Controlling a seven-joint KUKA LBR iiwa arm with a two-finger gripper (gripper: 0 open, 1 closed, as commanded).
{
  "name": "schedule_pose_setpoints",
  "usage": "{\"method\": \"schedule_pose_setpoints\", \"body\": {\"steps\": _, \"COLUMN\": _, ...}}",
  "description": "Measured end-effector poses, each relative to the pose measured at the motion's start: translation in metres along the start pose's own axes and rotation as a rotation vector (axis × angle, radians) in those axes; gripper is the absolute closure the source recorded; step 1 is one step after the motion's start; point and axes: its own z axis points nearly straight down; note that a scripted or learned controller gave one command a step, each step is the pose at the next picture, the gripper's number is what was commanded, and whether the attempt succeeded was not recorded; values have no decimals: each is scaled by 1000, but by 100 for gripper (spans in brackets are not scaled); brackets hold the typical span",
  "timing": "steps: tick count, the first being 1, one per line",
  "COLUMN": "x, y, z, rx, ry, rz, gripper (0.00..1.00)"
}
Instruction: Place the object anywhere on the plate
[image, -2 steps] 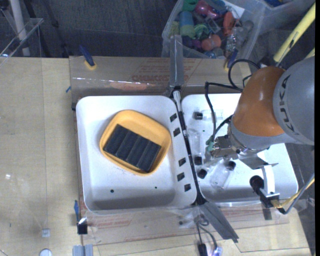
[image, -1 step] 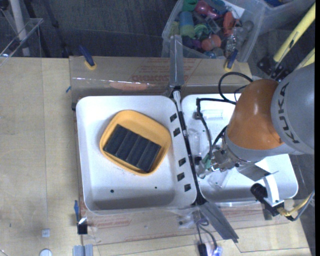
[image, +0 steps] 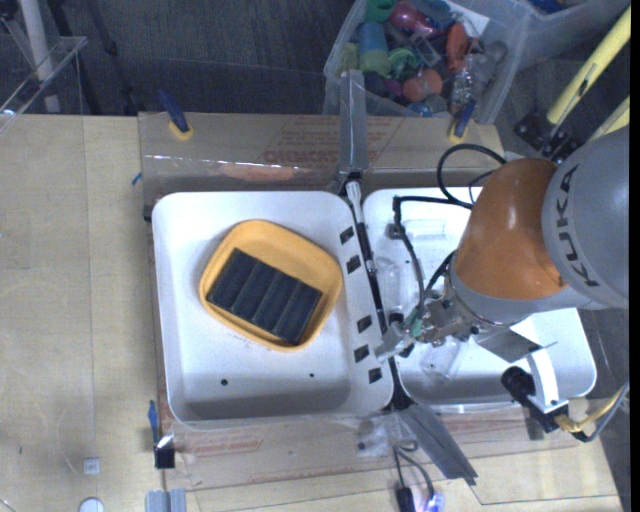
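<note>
The KUKA arm (image: 545, 235), grey with an orange band, reaches in from the right and hangs over the right bin (image: 560, 365), covering much of its floor. The left bin (image: 190, 390) holds the yellow plate (image: 225, 260), a rounded square lying diagonally, with a dark ribbed insert (image: 268, 295) in its well whose long axis runs from upper left to lower right. The gripper (image: 425, 328) sits low at the left side of the right bin, just beside the central divider (image: 365, 290); its finger spacing is too cluttered to read, and whether it holds anything cannot be told. The object to be placed cannot be made out: it may lie under the wrist or in the gripper. The plate lies to the gripper's left and slightly farther up the view, across the divider, so the coming move is judged a leftward carry over that wall.
</note>
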Motion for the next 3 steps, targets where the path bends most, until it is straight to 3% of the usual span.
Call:
{"method": "schedule_pose_setpoints", "body": {"steps": 1, "x": -66, "y": 7, "z": -1, "rx": -6, "ry": -4, "rz": -142, "gripper": 0}}
{"method": "schedule_pose_setpoints", "body": {"steps": 2, "x": -68, "y": 7, "z": -10, "rx": -8, "ry": -5, "rz": -138, "gripper": 100}}
{"method": "schedule_pose_setpoints", "body": {"steps": 3, "x": -17, "y": 54, "z": -1, "rx": -6, "ry": -4, "rz": -228, "gripper": 100}}
